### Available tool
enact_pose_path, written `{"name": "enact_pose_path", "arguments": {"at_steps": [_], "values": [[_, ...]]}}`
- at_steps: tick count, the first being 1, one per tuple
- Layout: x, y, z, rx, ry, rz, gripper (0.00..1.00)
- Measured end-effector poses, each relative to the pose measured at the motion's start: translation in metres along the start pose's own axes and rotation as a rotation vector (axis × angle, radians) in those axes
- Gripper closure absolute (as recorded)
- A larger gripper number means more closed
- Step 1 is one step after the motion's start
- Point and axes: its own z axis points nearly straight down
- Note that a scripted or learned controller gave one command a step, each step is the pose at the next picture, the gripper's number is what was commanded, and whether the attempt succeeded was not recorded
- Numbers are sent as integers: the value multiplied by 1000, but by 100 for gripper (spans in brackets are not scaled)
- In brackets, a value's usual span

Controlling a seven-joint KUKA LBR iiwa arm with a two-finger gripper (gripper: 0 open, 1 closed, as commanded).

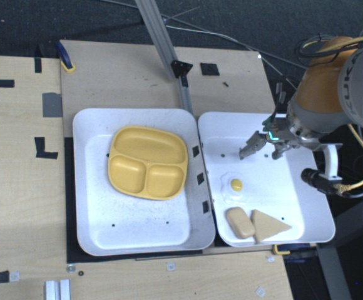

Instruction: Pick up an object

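— Claw (264, 147) position?
— Over the right bin (306, 227), near its back, fingers spread and pinching nothing. The arm (324, 95) reaches in from the right.
— Objects in that bin?
— A fried egg (235, 185) lies at the middle, apart from the claw. At the front edge a tan bread roll (239, 222) sits touching a tan wedge (269, 224).
— And the left bin (94, 230)?
— A yellow divided plate (148, 162) with three compartments rests in it. Both bins sit on the tabletop (19, 186).
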Motion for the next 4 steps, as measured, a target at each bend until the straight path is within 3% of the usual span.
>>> {"name": "enact_pose_path", "arguments": {"at_steps": [1, 3, 4], "values": [[0, 0, -1, -2, 0, 0, 0], [-9, 2, 103, 0, -2, 1, 0], [-8, 2, 91, 0, -1, 0, 100]]}}
